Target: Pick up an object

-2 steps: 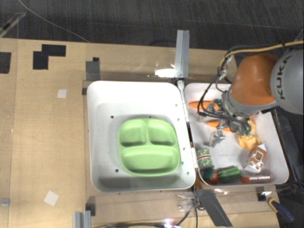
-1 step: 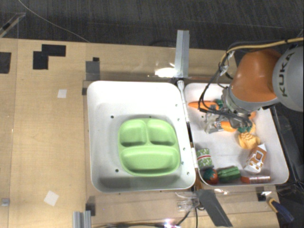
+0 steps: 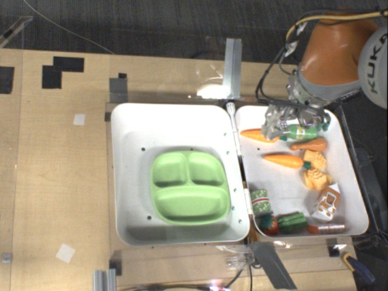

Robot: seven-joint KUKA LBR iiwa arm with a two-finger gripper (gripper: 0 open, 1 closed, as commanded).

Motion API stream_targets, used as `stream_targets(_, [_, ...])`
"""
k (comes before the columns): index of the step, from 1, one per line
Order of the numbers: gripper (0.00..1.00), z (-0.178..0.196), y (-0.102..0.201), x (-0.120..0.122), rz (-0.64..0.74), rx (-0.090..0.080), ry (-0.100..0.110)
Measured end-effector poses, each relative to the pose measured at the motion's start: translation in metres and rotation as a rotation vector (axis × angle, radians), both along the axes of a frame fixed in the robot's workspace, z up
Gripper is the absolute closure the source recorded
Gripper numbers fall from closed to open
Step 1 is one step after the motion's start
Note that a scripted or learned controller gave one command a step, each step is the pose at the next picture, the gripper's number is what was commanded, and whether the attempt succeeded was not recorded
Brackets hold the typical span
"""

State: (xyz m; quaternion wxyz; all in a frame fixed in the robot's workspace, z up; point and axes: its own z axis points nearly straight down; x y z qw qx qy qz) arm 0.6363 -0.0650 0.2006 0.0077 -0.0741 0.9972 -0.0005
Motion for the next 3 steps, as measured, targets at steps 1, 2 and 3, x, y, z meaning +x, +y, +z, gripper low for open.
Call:
stream_targets(1, [1.0,0.027,-0.01,0.035,0.025,-0.001,0.003])
stream_targets(2, [1.0,0.038,-0.009,0.038,0.026,0.0,-0.005])
stream_targets(3, [1.0,0.049,-0.008,0.04,0.028,0.001,-0.013])
